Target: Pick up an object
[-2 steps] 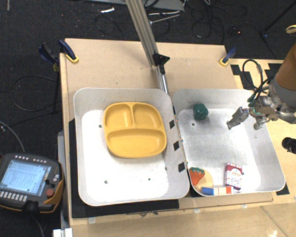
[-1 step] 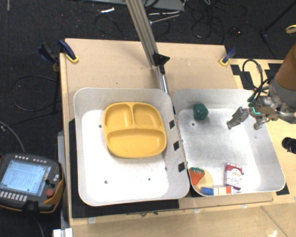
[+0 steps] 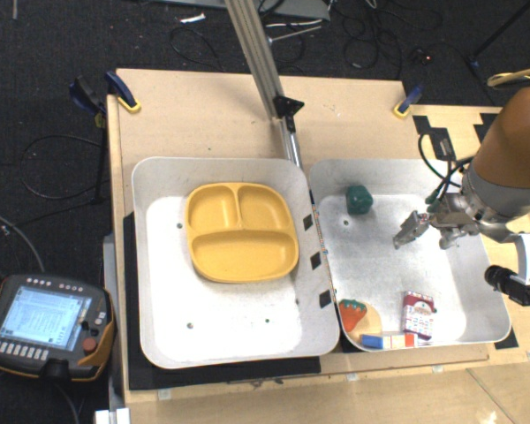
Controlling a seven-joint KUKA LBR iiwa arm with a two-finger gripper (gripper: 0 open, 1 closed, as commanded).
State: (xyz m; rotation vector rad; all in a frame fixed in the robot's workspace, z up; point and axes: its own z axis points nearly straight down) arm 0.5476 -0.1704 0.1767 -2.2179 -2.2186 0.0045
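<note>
The right bin [image 3: 371,254] holds a small dark green object [image 3: 359,199] near its far left. An orange and green toy [image 3: 353,313], a red and white packet [image 3: 418,314] and a small blue, yellow and white block [image 3: 384,340] lie along its near edge. My gripper [image 3: 429,233] hangs over the right half of this bin, to the right of the green object and apart from it. Its fingers [image 3: 410,230] are spread open with nothing between them.
In the left bin [image 3: 159,325] sits a yellow divided plate [image 3: 241,231]. A metal pole [image 3: 256,42] slants from the top of the view down to the joint between the bins. A teach pendant [image 3: 44,323] lies on the floor at the left.
</note>
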